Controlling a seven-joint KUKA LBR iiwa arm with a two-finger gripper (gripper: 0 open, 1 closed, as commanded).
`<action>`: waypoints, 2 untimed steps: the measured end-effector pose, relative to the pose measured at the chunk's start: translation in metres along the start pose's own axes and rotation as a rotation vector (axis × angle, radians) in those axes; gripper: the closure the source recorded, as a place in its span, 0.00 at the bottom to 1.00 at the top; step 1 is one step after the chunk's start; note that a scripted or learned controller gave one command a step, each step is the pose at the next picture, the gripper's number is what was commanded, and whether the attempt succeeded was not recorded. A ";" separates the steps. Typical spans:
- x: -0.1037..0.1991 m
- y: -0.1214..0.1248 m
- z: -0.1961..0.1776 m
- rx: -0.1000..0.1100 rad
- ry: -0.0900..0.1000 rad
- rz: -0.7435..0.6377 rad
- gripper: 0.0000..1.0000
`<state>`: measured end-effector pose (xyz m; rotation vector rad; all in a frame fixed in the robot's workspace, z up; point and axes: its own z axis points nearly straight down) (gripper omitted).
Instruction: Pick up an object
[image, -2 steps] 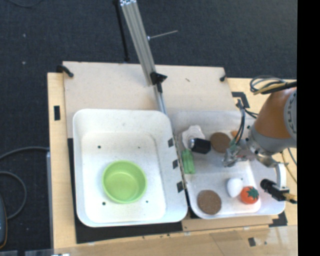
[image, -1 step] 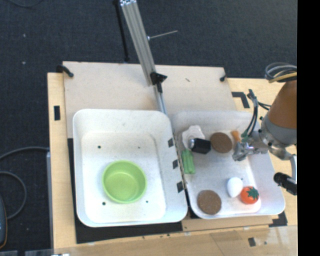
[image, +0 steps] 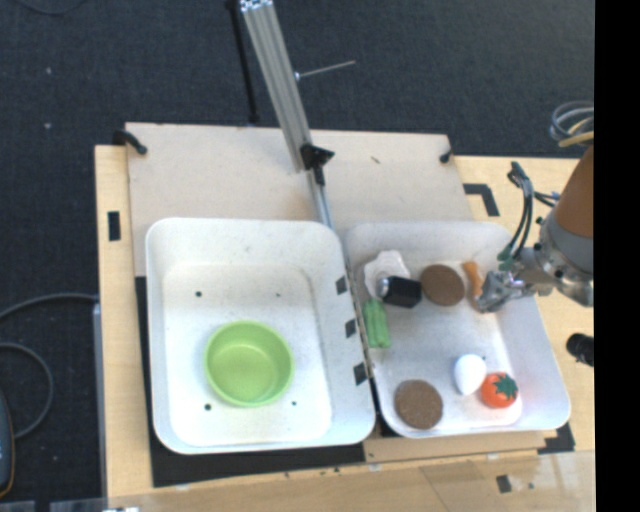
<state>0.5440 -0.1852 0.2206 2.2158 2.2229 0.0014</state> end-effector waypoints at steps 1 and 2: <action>-0.001 0.001 -0.041 0.000 0.000 0.000 1.00; 0.052 0.005 -0.048 0.000 0.003 -0.005 1.00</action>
